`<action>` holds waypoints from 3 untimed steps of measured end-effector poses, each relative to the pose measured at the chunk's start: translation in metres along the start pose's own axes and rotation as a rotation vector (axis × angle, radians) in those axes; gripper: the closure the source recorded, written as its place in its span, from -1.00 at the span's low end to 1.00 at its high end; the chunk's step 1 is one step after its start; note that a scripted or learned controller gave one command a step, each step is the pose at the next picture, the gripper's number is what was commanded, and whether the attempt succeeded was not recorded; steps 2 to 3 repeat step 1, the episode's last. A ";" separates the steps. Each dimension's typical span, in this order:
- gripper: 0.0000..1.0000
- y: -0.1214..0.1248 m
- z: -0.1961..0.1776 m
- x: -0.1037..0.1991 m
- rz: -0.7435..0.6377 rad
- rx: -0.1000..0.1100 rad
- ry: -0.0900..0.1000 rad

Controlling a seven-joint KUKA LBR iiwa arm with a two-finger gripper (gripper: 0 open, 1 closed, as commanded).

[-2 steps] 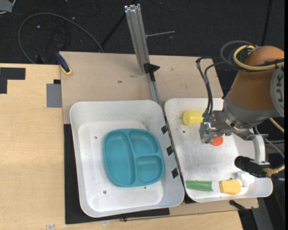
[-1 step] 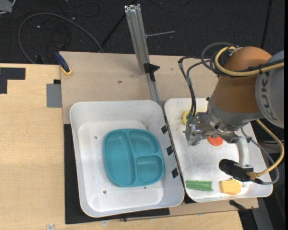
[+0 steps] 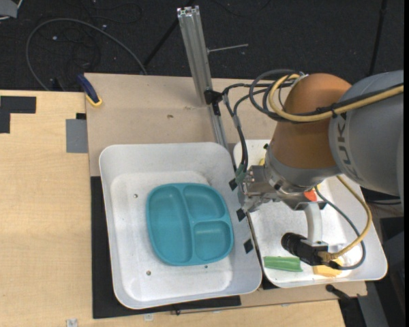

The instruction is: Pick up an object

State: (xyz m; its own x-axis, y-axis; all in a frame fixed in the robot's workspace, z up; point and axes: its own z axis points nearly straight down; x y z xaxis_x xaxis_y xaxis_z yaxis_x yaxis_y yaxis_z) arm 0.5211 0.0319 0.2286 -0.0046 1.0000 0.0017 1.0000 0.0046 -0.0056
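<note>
My gripper (image 3: 253, 197) hangs low over the left side of the right bin (image 3: 358, 268), close to the wall shared with the left bin; the orange wrist band and grey arm above cover most of it. A green oblong object (image 3: 282, 263) lies near the right bin's front edge, below and to the right of the gripper and apart from it. A small yellow piece (image 3: 325, 271) lies just right of the green one. A bit of red-orange (image 3: 313, 195) shows beside the wrist. A teal divided plate (image 3: 189, 222) lies flat in the left bin (image 3: 123, 182).
A slanted aluminium post (image 3: 199, 67) rises behind the bins, close to the arm's cables. The wooden bench (image 3: 34, 210) stretches to the left. The arm hides the back half of the right bin.
</note>
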 end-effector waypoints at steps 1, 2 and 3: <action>1.00 -0.004 0.012 0.054 0.000 0.001 -0.001; 1.00 -0.004 0.012 0.054 0.000 0.001 -0.001; 1.00 -0.004 0.012 0.054 0.000 0.001 -0.001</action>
